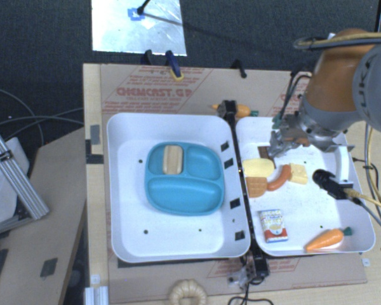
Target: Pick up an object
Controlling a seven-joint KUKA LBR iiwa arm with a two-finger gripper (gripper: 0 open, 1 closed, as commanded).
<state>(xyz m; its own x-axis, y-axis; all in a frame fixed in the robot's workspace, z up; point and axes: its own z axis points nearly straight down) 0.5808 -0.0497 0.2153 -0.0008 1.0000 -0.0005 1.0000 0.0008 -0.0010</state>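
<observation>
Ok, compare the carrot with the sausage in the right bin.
The carrot is orange and tapered with a green end; the sausage is reddish, slim and slightly curved. The carrot lies alone by the bin's near right corner; the sausage lies mid-bin against the yellow pieces, close to the hand. Both lie flat in the right bin.

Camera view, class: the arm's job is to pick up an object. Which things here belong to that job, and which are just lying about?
Part of the job:
tool over the right bin
sausage
cheese slice
carrot
small carton
waffle

Just lying about:
blue divided plate in the left bin, with a bread piece on it
foil sheet
cables
</observation>
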